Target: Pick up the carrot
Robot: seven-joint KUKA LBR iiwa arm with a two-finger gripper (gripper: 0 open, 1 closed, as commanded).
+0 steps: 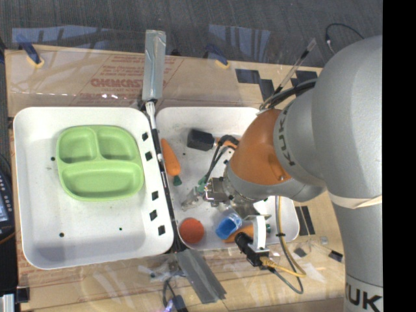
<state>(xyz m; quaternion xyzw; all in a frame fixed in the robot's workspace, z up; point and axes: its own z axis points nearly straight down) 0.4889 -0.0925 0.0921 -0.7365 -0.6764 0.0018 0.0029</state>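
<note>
Two bins: white and shallow, side by side on the worktop (78,285); the left bin (32,194) and the right bin (214,116) meet along a shared divider.
Arm: grey with an orange band (260,155), coming in from the right and covering much of the right bin.
Hand: the hand (209,190) sits low over the middle of the right bin, pointing left; whether it is released or clenched cannot be told, since wiring and the wrist hide the tips.
Carrot: the carrot (171,158) lies in the right bin to the left of the hand and a little farther back, along the divider, with its green end nearest the hand; it is apart from the hand and not grasped.
Red ball: a red ball (191,230) lies in front of the hand, near the bin's front edge.
Blue object: a blue object (227,227) lies just right of the ball, under the wrist.
Black block: a black block (201,139) lies behind the hand.
Green plate: a divided green plate (101,161) lies in the left bin, well to the left of the hand.
</note>
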